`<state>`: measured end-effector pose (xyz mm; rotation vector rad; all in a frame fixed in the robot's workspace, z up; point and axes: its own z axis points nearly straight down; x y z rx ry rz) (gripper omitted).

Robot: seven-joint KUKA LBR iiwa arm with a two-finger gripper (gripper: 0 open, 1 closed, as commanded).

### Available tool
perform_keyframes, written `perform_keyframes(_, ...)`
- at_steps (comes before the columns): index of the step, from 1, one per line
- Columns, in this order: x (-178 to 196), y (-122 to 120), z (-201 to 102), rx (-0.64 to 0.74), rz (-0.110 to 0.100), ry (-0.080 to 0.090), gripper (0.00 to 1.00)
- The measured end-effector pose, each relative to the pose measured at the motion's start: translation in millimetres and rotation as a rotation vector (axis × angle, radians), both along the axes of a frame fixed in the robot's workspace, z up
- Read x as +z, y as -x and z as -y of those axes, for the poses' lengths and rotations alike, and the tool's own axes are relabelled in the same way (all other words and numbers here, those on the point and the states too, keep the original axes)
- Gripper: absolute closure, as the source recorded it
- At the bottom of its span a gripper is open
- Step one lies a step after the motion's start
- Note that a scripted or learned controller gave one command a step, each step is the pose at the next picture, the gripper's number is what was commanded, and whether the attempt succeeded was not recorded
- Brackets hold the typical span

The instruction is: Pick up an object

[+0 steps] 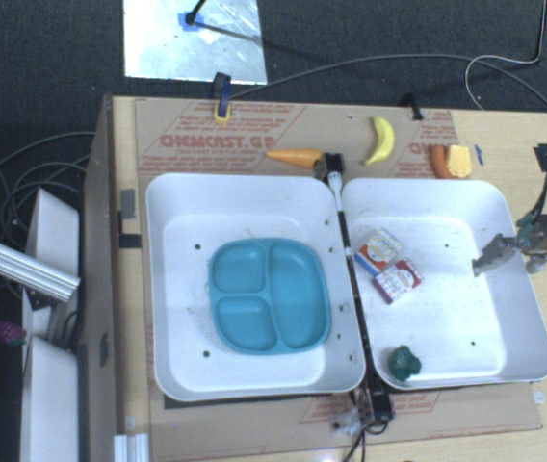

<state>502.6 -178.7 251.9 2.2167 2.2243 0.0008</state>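
we count two white bins side by side on the bench (pixel 254 123), meeting at a dark seam in the middle. going from the near edge outward: in the right bin (pixel 505 354) one small dark green object (pixel 405 362) sits at the near left corner, close against the front wall and just beside the seam. in the left bin (pixel 177 258) we see one blue divided plate (pixel 270 293) with three compartments, lying flat in the middle of the floor, a little nearer the front wall than the back.

farther in, one small packet (pixel 387 266), white with red and orange print, lies tilted on the right bin's floor, toward the left side near the seam and well apart from the green object.

at the right bin's right rim we see one gripper (pixel 491 256), reaching in over the rim about halfway along that wall. its grey tip points toward the packet but stays well apart from it, and nothing shows between its fingers; whether they are spread or closed we cannot tell.

beyond the bins, on the bench's far strip, we count three things: one orange carrot (pixel 294 158) lying along the left bin's back wall near the seam, one yellow banana (pixel 381 141) behind the right bin's far left corner, and one orange object (pixel 451 162) further right along that strip.
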Motion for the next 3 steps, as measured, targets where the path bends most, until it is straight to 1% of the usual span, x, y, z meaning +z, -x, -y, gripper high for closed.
perform_keyframes(1, -136.1, -33.8, -33.8, 0.000, -0.003, -0.002, 0.00)
perform_keyframes(2, -147.4, -78.5, -85.9, 0.001, 0.000, -0.001, 0.00)
perform_keyframes(3, -167.2, -146.4, -93.5, 0.002, 0.001, 0.000, 0.00)
